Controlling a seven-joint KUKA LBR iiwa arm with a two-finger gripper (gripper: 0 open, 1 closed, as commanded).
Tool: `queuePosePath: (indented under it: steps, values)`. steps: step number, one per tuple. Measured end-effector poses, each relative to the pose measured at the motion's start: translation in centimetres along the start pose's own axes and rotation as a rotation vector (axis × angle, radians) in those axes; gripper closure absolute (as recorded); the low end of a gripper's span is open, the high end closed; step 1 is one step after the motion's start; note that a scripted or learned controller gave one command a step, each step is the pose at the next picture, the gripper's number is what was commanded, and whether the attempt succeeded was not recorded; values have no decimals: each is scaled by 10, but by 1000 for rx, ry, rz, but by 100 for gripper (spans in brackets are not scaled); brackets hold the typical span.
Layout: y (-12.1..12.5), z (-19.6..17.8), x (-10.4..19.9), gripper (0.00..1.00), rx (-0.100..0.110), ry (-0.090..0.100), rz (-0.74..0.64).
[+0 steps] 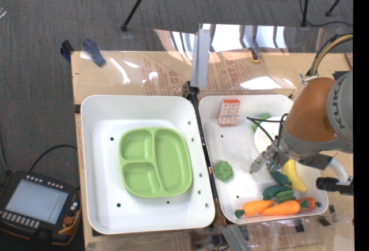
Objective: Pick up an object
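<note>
The tool (258, 164), fingers slightly parted and gripping nothing, hangs just right of the broccoli (223, 171) in the right bin (242, 216).

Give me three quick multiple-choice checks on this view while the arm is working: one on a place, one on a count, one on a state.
1. Where does the green divided plate lie?
A. in the left bin
B. in the right bin
C. on the bench outside the bins

2. How many compartments does the plate have?
A. two
B. three
C. five

3. How does the small printed box stand?
A. crushed flat
B. upright on the bin floor
C. tipped onto the carrots

Answers:
1 A, the plate sits mid-floor in the left bin.
2 B, two ridges split it into three wells.
3 B, it stands on its base near the right bin's far wall, apart from the tool.
</note>
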State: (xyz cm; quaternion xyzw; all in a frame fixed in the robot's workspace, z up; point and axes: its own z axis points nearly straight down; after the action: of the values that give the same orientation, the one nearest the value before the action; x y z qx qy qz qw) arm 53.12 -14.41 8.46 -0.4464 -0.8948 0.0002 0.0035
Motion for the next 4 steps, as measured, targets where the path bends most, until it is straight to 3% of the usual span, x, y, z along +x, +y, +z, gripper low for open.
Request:
queuePosePath:
  steps: [1, 2, 3, 4]
  values:
    - [65, -35, -78, 100, -3, -7, -173]
    - [87, -59, -53, 100, -3, -4, 14]
    - [122, -152, -3, 100, -10, -9, 73]
    - [167, -198, 35, 100, -3, -5, 205]
